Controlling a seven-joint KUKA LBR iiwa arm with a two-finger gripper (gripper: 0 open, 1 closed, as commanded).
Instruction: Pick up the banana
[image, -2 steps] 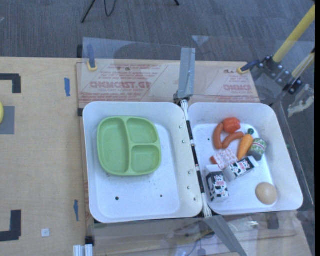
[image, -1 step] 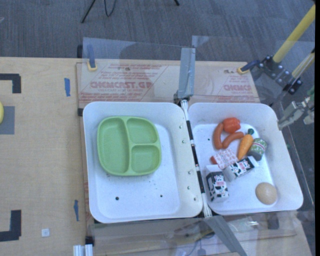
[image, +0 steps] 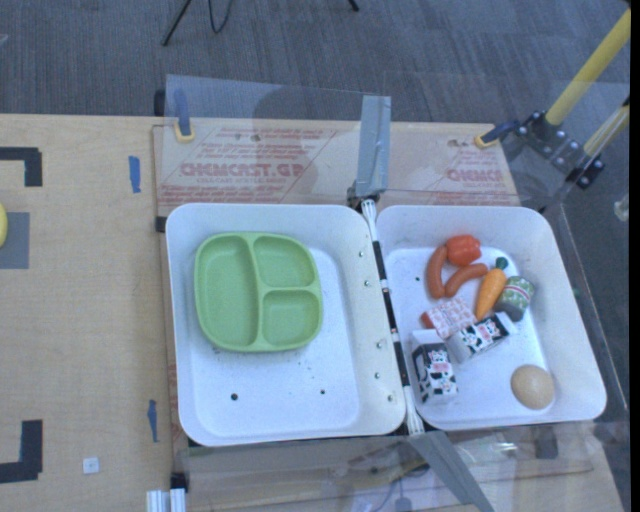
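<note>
The right white bin (image: 570, 250) holds a heap of toy food. A red pepper (image: 462, 248) lies at the top, with two curved sausages (image: 437, 270) just below and left of it. An orange carrot (image: 490, 292) leans beside a small green-topped can (image: 517, 293). Two cow-print milk cartons (image: 434, 372) lie near the bin's front, one of them (image: 484, 334) tipped on its side. A red and white packet (image: 450, 318) sits between them, and a tan egg-shaped piece (image: 532, 386) rests in the front right corner. A small yellow shape (image: 2, 228) is cut off by the view's left edge; I cannot tell what it is.
The left white bin (image: 200, 400) carries a green divided plate (image: 258, 291) in its back half. A metal divider (image: 374, 150) stands behind the seam between the bins. Yellow poles (image: 590, 70) rise at the far right. Bare wooden bench (image: 80, 300) stretches to the left.
</note>
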